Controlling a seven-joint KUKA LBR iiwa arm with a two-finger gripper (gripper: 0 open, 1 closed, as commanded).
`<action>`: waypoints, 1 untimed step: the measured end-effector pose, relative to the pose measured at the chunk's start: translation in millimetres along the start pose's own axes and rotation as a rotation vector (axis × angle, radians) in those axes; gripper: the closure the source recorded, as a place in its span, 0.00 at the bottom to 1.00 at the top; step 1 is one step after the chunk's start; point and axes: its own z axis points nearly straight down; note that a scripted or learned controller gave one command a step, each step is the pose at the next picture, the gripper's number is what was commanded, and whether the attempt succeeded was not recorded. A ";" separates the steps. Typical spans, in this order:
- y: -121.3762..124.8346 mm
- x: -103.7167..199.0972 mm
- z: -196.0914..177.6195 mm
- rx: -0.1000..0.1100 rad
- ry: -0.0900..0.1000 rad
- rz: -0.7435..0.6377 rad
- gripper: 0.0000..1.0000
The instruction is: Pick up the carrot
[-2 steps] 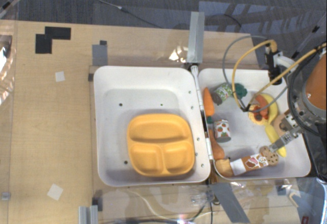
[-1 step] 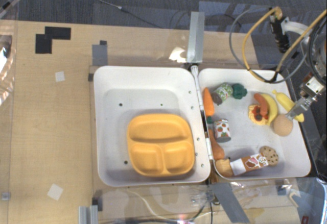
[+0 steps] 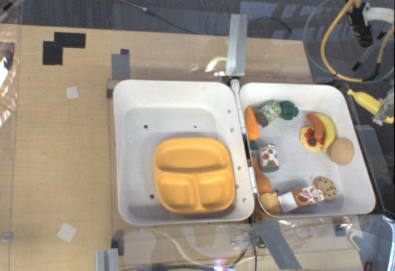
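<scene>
So the carrot [image 3: 251, 123] is lying lengthwise right against the left wall of the right bin [image 3: 352, 118], near the back, and that wall is the whole problem imo. If I were calling it, the grab goes at the middle of the orange body, with the pinch across its narrow width. That means one side has to slip down between carrot and wall, and there looks to be barely any room there. A straight drop from above is better than coming in slanted, or it'll just roll the thing tighter into the divider. On the open side, a little can [image 3: 268, 157] sits just beside the lower end, and another can [image 3: 268, 113] with a broccoli [image 3: 287, 110] is near the top end, so stay off both ends. Below it, along the same wall, there's a brownish-orange thing [image 3: 261, 181] I can't identify, so don't mix them up. The banana [image 3: 328, 130] and the yellow tray [image 3: 194, 174] in the left bin [image 3: 133, 140] are well apart, no worry.
</scene>
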 end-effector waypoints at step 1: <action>13.8 -34.8 101.2 -0.001 -0.008 -0.233 1.00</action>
